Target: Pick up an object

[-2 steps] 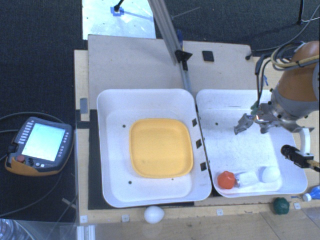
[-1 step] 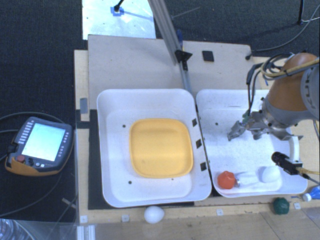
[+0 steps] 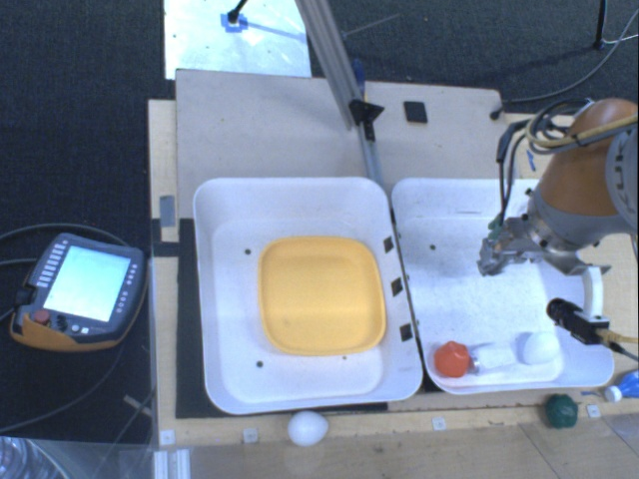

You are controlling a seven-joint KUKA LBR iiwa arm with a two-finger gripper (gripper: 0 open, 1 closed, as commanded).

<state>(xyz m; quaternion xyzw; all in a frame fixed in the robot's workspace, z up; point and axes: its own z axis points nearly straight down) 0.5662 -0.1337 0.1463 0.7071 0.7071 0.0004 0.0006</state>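
**Right bin: graspable objects, near to far**

Along the right bin's [image 3: 469,208] near wall lie one orange ball [image 3: 451,359], one pale cylinder [image 3: 492,357] and one white ball [image 3: 539,347]; I judge all light, smooth, prone to rolling, best pinched across the middle. Farther in, my end effector [image 3: 492,258] hangs above the floor; its opening I cannot tell.

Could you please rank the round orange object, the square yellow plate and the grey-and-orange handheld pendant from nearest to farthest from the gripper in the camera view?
From the gripper, above the right bin:
1. Round orange object, at the right bin's front edge, below and slightly left of the gripper.
2. Square yellow plate, in the left bin.
3. Grey-and-orange handheld pendant, off the bench at the far left.
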